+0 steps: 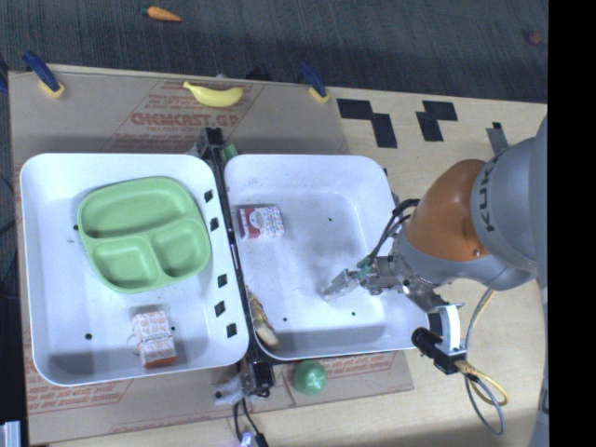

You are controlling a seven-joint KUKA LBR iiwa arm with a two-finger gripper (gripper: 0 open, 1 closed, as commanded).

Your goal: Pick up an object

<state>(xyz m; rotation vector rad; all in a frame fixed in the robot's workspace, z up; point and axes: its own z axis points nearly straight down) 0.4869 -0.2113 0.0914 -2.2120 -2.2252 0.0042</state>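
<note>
Camera view: your gripper (pixel 337 285) hovers low in the right bin (pixel 372 170); grip state cannot be told.
Red carton (pixel 260 221): long axis left-right, well apart.
Around: green ball (pixel 309 377) on worktop (pixel 391 133).

Green divided tray (pixel 144 231), yellow banana (pixel 214 92), perhaps red-and-white carton (pixel 260 221), white bins (pixel 37 250).

1. A single fixed camera looks down from above the bench at a slant.
2. It stands far enough back to take in both bins, the left bin (pixel 37 277) and the right bin (pixel 307 170), plus floor beyond the bench.
3. The arm (pixel 466 222) enters from the right; its gripper (pixel 340 284) points left, with both bins lying leftward of the jaws.
</note>
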